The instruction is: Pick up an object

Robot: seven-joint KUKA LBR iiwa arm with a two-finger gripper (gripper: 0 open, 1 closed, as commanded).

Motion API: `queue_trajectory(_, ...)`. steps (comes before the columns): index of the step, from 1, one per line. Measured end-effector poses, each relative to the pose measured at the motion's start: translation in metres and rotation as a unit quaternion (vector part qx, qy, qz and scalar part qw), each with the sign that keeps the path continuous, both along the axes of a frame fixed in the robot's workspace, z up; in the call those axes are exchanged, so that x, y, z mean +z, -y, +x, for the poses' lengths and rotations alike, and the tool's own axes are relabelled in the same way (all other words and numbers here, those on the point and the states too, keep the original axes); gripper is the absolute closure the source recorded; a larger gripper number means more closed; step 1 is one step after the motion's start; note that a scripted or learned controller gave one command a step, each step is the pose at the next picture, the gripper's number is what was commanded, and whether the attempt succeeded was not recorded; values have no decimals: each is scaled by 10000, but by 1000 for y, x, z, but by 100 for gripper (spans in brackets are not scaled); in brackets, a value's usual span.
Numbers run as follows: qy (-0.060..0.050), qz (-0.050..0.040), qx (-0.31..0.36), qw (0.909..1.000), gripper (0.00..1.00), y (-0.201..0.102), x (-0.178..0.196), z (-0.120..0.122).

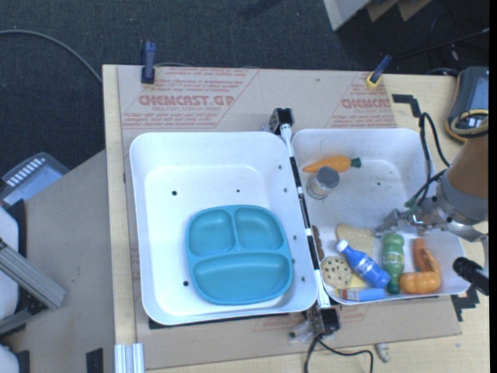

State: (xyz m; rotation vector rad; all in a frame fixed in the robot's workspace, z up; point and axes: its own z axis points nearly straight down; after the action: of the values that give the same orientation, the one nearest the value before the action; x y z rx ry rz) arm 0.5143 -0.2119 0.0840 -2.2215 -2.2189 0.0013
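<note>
At the near edge of the right bin (pixel 365 140) lie a round cookie (pixel 335 270), a blue bottle (pixel 363 266) with a white cap, a green bottle (pixel 393 255), and an orange toy (pixel 420 282). The gripper (pixel 394 222) hangs just above the green bottle; whether its jaws are spread or pressed together cannot be told. Farther back sit a small grey-lidded jar (pixel 321 183) and a toy carrot (pixel 332 163). The left bin (pixel 155 208) holds a blue divided plate (pixel 238 252). Beyond, the board (pixel 194 99) reads "CHEMCAST G P".
</note>
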Motion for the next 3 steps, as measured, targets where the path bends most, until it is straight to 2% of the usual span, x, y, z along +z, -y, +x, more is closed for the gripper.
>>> queue_trajectory(1,1,4,10,10000,0,-39,0,-28)
queue_trajectory(2,17,-1,15,10000,0,-96,1,43)
queue_trajectory(3,-2,1,2,10000,0,-99,0,-13)
